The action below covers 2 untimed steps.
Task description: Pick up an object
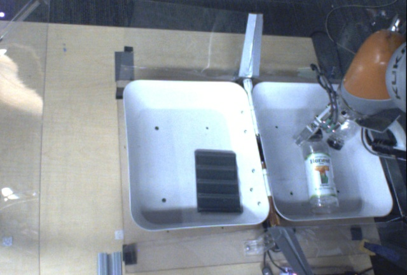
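Okay, I see the gripper [323,129] low in the right bin [280,140], near the middle right of the frame. It sits just above the top of a clear bottle [321,181], and I cannot tell if it is clenched or let go. I cannot see the bottle between its tips. The bottle lies flat, its cap end toward the gripper and its other end close to the bin's near wall at the lower right. It has a white label with red and green on it. On the bottle's left I see a wide bare floor, all the way to the wall shared with the left bin [146,140]. On its right the floor is narrower. A black ridged block [217,181] lies in the left bin, low and right of middle, close to the near edge. The grey arm [375,73] with its orange part comes in from the right side of the frame.
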Available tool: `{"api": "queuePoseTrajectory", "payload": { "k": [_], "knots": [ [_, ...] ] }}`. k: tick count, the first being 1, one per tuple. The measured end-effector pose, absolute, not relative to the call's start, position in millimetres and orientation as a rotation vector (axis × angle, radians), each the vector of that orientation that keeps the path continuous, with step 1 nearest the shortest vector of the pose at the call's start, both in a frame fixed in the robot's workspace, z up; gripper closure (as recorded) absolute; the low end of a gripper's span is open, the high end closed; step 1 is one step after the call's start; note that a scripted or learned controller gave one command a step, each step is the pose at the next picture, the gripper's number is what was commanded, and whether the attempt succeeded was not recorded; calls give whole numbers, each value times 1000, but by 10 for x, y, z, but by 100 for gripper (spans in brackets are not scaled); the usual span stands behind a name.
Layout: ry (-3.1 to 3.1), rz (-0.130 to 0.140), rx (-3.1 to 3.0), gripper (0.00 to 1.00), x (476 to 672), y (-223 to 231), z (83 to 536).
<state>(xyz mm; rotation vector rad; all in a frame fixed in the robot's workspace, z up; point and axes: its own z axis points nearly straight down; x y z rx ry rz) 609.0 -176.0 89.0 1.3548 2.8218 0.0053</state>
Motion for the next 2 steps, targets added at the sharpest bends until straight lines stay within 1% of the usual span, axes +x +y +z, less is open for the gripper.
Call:
{"api": "queuePoseTrajectory", "payload": {
  "k": [1,2],
  "knots": [
    [2818,12,1349,100,6118,-1741,1014],
    [2818,12,1349,0,6120,-1741,1017]
  ]
}}
